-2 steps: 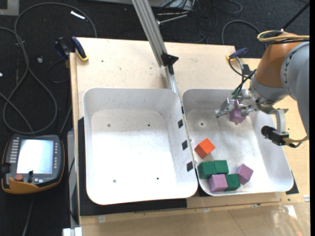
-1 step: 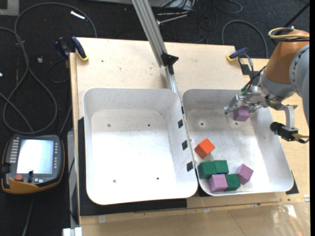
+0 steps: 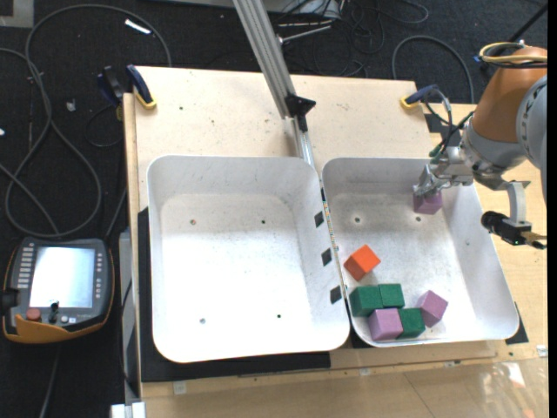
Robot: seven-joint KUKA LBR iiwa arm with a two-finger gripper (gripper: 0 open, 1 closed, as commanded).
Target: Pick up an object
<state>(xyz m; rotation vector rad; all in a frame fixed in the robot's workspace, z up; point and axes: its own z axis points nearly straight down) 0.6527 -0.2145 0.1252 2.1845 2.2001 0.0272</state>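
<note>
Camera view, looking down at a slant on both bins. Arm (image 3: 509, 116) enters from the right edge, orange band uppermost, grey wrist angled down and to the left over the far right corner of the right bin (image 3: 487, 273). Gripper (image 3: 429, 188) sits low at that corner, directly on top of a purple block (image 3: 427, 203) that lies near the bin's far wall. Fingers are small and dark against the block; cannot tell how far they are parted, nor whether the block is actually between them or just beneath them.

Other pieces in the right bin, all toward its near end: an orange block (image 3: 362, 261) by itself near the left wall; below it a dark green block (image 3: 376, 298); a purple cube (image 3: 385, 323) touching that green block's near side; a second green block (image 3: 411, 322) just beside the cube; a tilted purple block (image 3: 432, 307) at the right of the cluster.

Left bin (image 3: 161, 233) white, speckled. Along the wall between the bins, three small dark tags, no writing readable.

Off the bench at left, a pendant (image 3: 57, 287) with a lit pale screen lies on the floor; nothing on it legible.
</note>
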